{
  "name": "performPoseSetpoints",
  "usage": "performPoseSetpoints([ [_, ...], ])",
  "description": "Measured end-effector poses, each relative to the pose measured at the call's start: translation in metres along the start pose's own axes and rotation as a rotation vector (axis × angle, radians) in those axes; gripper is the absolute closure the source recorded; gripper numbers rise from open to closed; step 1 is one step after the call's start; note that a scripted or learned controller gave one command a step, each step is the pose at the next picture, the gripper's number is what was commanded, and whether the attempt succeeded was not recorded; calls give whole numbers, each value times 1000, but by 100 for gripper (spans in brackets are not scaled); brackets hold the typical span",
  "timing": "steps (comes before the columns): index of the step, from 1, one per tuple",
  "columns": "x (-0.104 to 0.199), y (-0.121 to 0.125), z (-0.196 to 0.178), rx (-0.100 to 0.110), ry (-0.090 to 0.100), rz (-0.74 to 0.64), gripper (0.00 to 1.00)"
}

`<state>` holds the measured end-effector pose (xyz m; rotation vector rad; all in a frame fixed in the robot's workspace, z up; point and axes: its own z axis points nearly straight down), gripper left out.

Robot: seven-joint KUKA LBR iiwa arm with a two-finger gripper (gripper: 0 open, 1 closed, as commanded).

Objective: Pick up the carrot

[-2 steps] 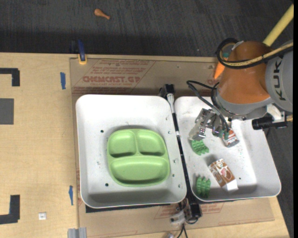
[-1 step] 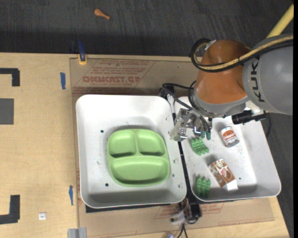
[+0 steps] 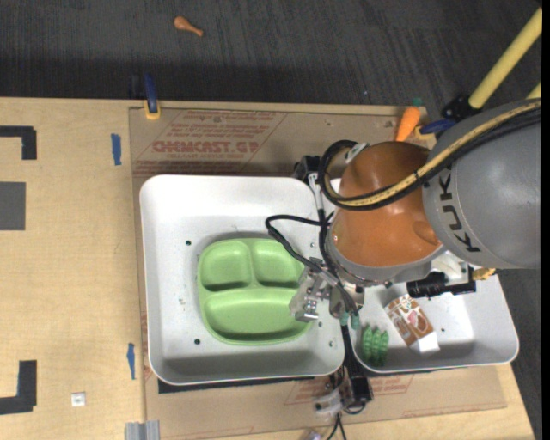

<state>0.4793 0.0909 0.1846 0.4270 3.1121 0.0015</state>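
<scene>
My gripper point(image 3: 311, 301) hangs low over the right rim of a green divided plate point(image 3: 245, 296) in the left bin point(image 3: 168, 258), close to the wall between the two bins. The arm's orange band point(image 3: 382, 210) and grey body cover most of the right bin's far half. A small orange carrot-shaped object point(image 3: 187, 26) lies on the dark floor beyond the bench, far from the gripper. Nothing orange is visible at the gripper.
In the right bin point(image 3: 481, 344) a green studded toy point(image 3: 374, 342) lies near the front-left corner and a brown and white snack packet point(image 3: 411, 322) sits beside it. An orange-handled clamp point(image 3: 409, 120) stands at the bench's far edge. Black cables loop over the plate.
</scene>
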Motion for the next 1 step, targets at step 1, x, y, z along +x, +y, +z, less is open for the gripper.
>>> performPoseSetpoints([
  [1,-101,-7,-39,-1,-7,-359,100],
])
